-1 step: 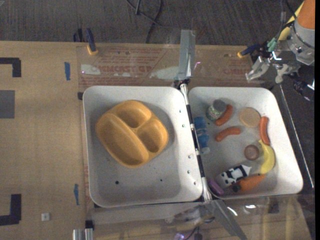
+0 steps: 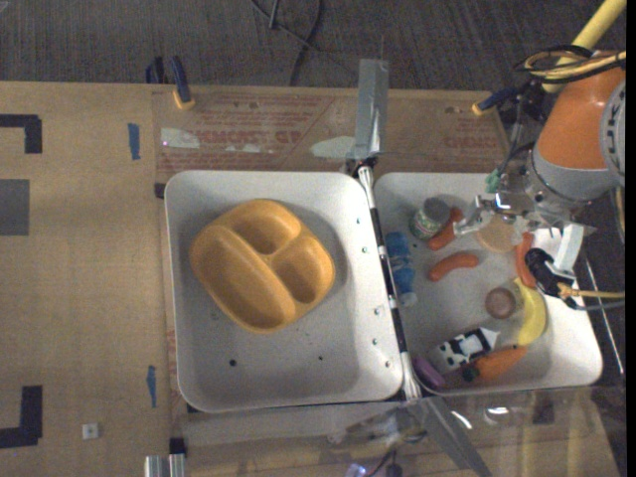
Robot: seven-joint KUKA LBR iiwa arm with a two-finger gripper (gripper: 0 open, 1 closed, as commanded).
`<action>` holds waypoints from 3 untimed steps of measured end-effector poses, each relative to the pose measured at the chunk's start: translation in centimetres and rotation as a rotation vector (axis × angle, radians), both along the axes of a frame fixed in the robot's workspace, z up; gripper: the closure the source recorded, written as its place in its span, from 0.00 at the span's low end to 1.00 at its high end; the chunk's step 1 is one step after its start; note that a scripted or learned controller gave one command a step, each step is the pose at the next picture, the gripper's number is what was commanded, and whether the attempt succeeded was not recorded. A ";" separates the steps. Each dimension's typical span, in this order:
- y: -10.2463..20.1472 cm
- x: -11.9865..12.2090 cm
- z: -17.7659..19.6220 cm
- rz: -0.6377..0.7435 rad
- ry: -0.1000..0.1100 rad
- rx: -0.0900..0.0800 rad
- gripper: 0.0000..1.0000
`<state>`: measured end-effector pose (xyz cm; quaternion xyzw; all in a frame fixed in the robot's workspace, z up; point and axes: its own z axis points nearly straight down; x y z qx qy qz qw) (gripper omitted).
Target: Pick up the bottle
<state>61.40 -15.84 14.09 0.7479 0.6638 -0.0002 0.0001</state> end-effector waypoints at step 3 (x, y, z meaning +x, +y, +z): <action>5.4 -13.0 1.3 -0.213 0.004 0.002 0.00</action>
